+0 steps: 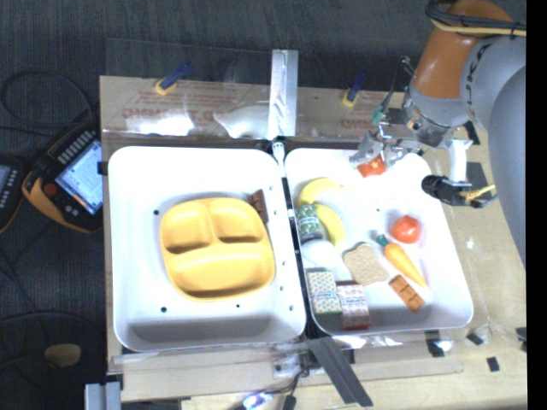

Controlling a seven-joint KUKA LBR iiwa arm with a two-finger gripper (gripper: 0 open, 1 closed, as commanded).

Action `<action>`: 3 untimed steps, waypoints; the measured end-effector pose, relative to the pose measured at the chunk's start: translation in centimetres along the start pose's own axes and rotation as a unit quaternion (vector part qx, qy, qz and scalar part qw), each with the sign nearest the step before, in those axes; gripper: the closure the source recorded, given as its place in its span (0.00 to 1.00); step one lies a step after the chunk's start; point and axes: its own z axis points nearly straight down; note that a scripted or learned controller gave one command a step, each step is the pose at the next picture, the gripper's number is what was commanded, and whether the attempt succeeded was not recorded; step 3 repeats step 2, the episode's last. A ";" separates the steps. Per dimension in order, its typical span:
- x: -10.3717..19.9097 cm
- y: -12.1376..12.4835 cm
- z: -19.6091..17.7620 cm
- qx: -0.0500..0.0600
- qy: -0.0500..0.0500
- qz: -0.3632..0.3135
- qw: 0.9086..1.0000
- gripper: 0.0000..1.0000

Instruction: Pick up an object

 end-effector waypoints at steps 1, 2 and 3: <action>0.9 0.2 4.7 0.001 -0.001 -0.006 1.000 1.00; 6.1 -8.7 -4.6 0.001 0.002 -0.024 1.000 1.00; 6.1 -8.7 -4.6 0.001 0.002 -0.024 1.000 1.00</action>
